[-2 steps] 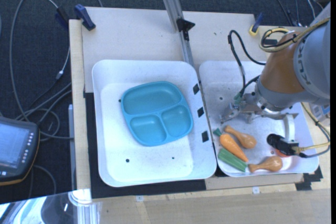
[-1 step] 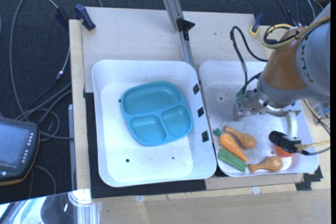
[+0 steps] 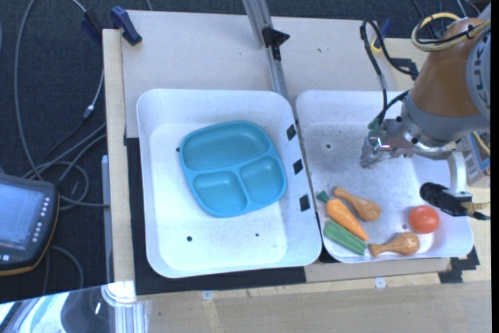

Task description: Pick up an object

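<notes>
Nearest the lens, along the right bin's (image 3: 312, 107) front rim, lies a cluster of toy food; we start at the gripper (image 3: 373, 153) and work outward. Whether its jaws are spread or closed we cannot tell; it hangs over bare bin floor with nothing visibly in it.

At 5 o'clock from the gripper, near it: two drumsticks, one (image 3: 360, 204) tan, the second (image 3: 396, 245) further toward 5. Touching the first, an orange carrot (image 3: 346, 218), and against that a green pod (image 3: 344, 238). At 4 o'clock, a red tomato (image 3: 424, 219).

We judge all of them light, stiff, smooth plastic, likely slippery. The carrot looks the best candidate: long, tapered, take it across the thick middle. The tomato may roll.

At 9 o'clock, well apart, the left bin (image 3: 152, 109) holds a blue divided plate (image 3: 232, 167).
</notes>
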### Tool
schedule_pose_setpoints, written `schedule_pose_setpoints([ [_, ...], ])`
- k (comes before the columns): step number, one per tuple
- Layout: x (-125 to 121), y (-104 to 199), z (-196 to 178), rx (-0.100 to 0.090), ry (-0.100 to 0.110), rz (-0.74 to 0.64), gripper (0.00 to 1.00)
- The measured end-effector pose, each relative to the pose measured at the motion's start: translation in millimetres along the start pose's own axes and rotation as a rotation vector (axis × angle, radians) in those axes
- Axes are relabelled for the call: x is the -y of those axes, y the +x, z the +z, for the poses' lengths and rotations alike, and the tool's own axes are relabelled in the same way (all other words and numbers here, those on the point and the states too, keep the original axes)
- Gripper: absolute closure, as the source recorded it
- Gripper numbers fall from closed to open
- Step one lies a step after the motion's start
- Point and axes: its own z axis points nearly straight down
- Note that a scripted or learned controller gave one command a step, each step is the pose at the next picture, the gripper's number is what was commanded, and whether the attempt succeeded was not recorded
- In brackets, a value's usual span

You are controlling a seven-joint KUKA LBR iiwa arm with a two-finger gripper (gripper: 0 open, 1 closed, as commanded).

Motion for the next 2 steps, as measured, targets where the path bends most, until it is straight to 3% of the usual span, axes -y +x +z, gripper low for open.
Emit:
schedule_pose_setpoints([
  [2,-12.0,6.5,-118.4,0.0,-0.003,-0.002,1.0],
])
